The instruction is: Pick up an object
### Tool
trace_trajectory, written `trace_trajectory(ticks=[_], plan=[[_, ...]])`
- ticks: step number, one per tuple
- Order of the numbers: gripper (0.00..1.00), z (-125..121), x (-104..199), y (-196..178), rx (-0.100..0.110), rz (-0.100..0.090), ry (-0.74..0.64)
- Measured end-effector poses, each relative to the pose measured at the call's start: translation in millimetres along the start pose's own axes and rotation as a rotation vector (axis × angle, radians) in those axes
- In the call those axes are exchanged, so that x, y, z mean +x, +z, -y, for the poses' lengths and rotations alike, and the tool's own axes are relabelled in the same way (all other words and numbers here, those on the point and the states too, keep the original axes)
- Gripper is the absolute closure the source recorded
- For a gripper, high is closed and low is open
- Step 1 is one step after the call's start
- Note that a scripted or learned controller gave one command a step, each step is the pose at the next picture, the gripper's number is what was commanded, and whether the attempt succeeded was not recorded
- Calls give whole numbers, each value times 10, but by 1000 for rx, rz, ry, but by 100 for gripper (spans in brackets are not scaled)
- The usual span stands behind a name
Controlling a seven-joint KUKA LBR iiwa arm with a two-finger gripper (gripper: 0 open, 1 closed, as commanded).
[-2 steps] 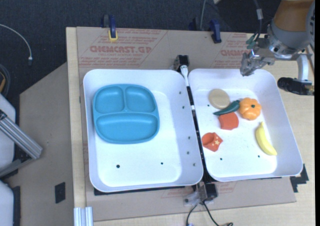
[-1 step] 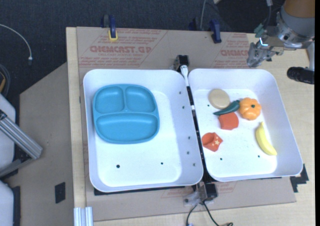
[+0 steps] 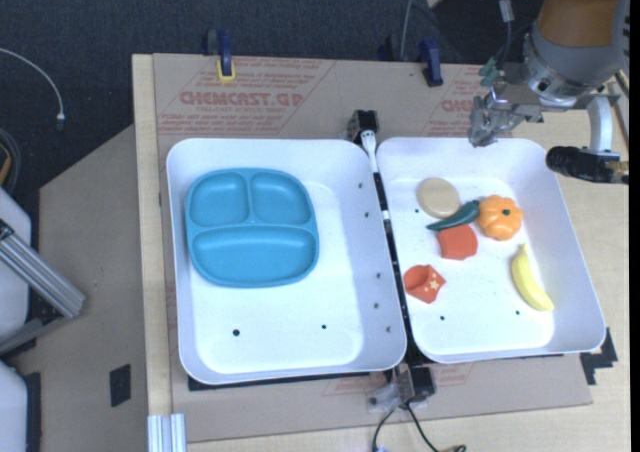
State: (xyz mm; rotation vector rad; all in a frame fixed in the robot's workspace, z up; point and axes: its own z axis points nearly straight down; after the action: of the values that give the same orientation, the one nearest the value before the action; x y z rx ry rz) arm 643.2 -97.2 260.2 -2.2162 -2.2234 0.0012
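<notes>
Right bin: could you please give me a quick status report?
Hand over right bin's far rim, holding nothing. Banana, orange pumpkin untouched. Nothing in the way.

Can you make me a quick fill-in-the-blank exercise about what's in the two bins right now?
1. The blue tray lies in the ____ bin.
2. The banana lies in the ____ bin, near its right wall.
3. The tray has ____ compartments.
4. The gripper hovers near the ____ rim of the right bin.

Missing words: left; right; three; far
</notes>
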Motion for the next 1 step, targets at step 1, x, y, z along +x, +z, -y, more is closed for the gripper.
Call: trace_trajectory(ticks=[1], plan=[[100, 46, 459, 41, 0, 0, -1]])
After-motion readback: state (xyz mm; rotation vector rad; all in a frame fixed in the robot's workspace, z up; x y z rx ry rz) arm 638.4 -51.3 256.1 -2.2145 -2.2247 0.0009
